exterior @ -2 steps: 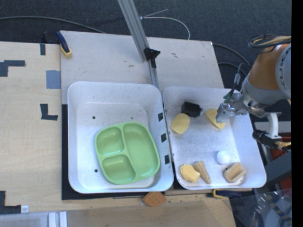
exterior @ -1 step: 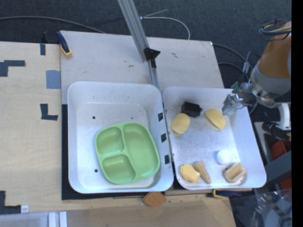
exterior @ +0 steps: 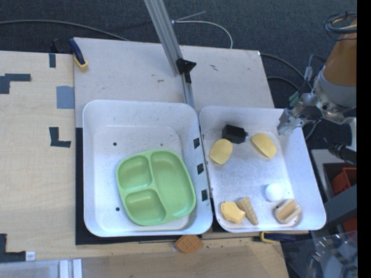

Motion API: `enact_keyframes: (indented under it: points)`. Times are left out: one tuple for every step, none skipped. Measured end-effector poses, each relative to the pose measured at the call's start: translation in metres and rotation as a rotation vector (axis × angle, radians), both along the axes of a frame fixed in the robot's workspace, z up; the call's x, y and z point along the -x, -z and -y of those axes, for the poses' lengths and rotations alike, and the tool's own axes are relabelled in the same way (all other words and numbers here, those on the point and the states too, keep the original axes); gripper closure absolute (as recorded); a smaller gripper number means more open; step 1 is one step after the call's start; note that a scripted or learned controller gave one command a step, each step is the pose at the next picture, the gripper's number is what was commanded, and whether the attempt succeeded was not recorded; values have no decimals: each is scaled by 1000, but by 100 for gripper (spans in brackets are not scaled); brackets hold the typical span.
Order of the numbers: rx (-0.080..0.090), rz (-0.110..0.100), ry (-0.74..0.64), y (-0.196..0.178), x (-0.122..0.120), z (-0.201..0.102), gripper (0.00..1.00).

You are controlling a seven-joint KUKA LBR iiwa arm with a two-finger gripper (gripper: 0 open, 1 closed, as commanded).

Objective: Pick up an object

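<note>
My gripper hangs over the upper right corner of the right bin, with nothing visible in it. Just left of it in that bin lie a yellow piece, a small black object and a round yellow piece. Lower down in the same bin are a white ball, a tan bread-like piece, a cone and another yellow piece.
A green divided plate lies in the left bin. A grey pole slants down to the bins' shared top edge. A waffle-like piece sits on the bench in front of the bins.
</note>
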State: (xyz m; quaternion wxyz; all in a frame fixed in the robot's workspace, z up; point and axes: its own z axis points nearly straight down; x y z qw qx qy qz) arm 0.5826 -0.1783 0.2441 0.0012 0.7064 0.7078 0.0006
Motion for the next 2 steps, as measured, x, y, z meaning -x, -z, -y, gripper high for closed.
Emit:
enact_keyframes:
  points:
    - [-3, -4, -4, 0, -2, -52, 100]
    - [-3, -5, -5, -6, 10, -104, 100]
